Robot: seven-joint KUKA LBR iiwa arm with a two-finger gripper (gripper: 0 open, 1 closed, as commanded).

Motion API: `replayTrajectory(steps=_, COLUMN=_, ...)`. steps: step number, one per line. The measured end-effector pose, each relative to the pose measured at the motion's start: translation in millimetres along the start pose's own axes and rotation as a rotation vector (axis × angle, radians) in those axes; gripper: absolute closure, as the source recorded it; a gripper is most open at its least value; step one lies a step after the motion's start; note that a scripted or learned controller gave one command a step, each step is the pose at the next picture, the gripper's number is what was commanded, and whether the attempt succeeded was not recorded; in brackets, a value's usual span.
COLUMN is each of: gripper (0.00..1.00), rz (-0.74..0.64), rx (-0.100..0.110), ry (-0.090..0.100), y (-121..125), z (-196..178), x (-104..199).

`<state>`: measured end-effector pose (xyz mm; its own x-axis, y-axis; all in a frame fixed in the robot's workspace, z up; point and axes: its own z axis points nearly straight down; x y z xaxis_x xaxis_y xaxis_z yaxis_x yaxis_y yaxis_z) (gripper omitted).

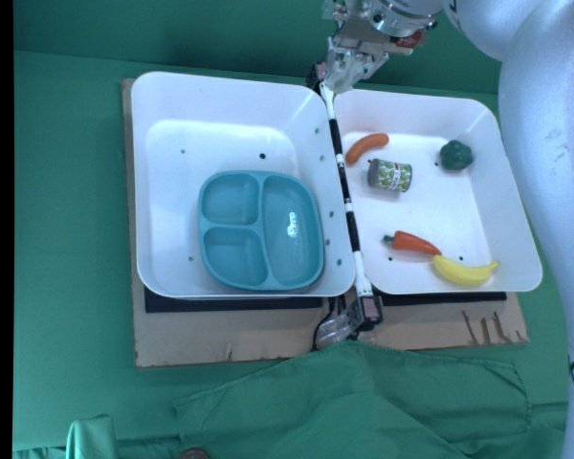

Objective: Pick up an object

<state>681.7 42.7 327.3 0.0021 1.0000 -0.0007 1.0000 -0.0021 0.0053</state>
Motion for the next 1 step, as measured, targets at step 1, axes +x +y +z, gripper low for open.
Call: replayTrajectory(steps=1, gripper=1.00, rz=0.000, rx=-0.001, ry=0.001, y=-3.1, z=-29.6, x=31.7)
